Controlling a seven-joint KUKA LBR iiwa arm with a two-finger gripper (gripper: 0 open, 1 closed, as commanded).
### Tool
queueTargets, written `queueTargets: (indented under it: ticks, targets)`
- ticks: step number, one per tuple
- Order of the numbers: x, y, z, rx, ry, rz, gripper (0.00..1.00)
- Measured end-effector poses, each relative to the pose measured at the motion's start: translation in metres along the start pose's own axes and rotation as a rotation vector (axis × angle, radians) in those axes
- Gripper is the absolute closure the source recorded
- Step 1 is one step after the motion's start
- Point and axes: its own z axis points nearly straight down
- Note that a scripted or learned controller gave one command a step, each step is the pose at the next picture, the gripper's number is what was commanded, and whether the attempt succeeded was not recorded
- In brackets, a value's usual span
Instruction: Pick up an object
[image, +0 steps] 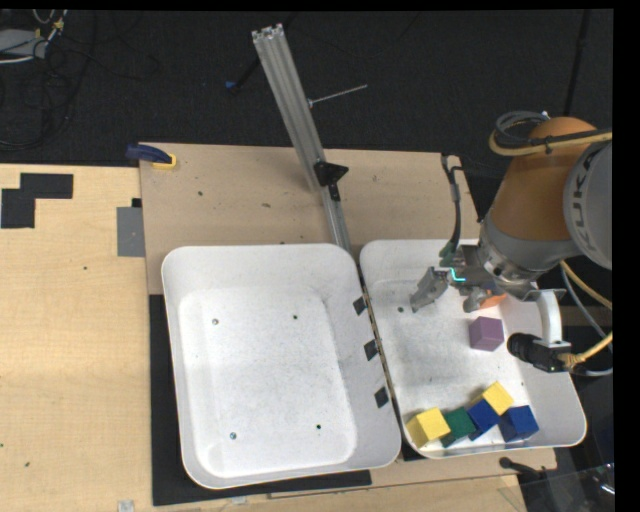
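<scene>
Purple cube (486, 332), edges slightly skewed

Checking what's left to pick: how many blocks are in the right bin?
6 visible: a purple block mid-bin, and along the front edge a yellow block, green block, blue block, second yellow block and second blue block. The arm may hide more.

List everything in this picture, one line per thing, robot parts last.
purple block: 1, purple, right bin, mid-right
yellow blocks: 2, yellow, right bin's near edge, one at the row's left end, one further right
green block: 1, green, same row
blue blocks: 2, blue, row's right end
right bin: 1, white
left bin: 1, white
metal rail: 1, silver, leaning behind the bins
arm: 1, grey and orange, from right
claw: 1, over the right bin's far part
</scene>
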Motion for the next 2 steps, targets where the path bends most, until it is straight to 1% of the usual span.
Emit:
queueTargets:
  ticks: [1,2]
  targets:
    - [-0.001,0.001,-0.002,-0.005,-0.001,0.004,0.0]
    - [0.0,-0.001,0.063,0.002,0.0,0.003,0.0]
